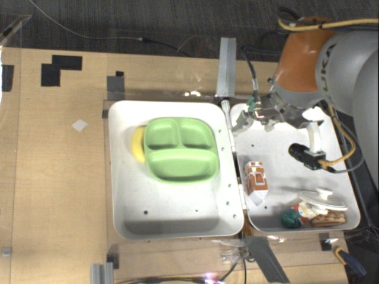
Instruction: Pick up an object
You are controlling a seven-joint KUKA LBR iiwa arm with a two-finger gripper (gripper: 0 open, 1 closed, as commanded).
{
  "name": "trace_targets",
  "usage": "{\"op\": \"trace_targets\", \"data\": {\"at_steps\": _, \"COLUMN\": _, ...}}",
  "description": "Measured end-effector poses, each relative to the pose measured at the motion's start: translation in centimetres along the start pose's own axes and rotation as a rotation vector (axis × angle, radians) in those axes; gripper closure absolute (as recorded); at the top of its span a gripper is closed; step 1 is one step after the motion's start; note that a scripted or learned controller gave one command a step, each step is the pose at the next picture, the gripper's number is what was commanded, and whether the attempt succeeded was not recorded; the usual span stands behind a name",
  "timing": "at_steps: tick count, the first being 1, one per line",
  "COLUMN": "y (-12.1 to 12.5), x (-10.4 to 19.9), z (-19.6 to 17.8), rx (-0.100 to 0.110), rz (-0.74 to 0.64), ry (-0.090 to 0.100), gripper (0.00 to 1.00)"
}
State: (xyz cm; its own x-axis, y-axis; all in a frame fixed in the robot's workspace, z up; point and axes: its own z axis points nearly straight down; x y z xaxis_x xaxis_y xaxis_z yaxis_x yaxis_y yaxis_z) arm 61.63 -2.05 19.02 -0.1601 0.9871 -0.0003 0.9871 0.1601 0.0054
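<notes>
Two white bins sit side by side on the bench [53, 176]. The left bin [118, 176] holds a big green tray [180, 149] with three parts. The tray lies in the far half of that bin. A yellow thing [137, 144] peeks out from under the tray's left edge. I cannot tell what it is.

The right bin [284, 179] holds a few small things. A little orange and white box [256, 178] lies close to the bin's left wall, about halfway between far and near. A dark green lump [290, 219] sits at the near side. Just to its right is a brown thing [328, 219], in the near right corner. A flat white thing [323, 199] lies just behind them, touching or almost touching. These things are small and hard to name.

The grey arm [349, 58] reaches in from the right, with its orange band [302, 58] over the far edge of the right bin. The gripper [244, 118] is at the far left corner of the right bin, close to the wall between the two bins. It is well apart from the little box and from the things at the near side. I see nothing in the gripper. I cannot tell if it is wide or narrow.
</notes>
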Motion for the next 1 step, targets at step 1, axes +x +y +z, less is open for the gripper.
{"op": "trace_targets", "data": {"at_steps": 1, "y": -6.05, "x": -3.48, "z": 0.44, "rx": 0.001, "rz": -0.11, "ry": 0.0, "gripper": 0.0}}
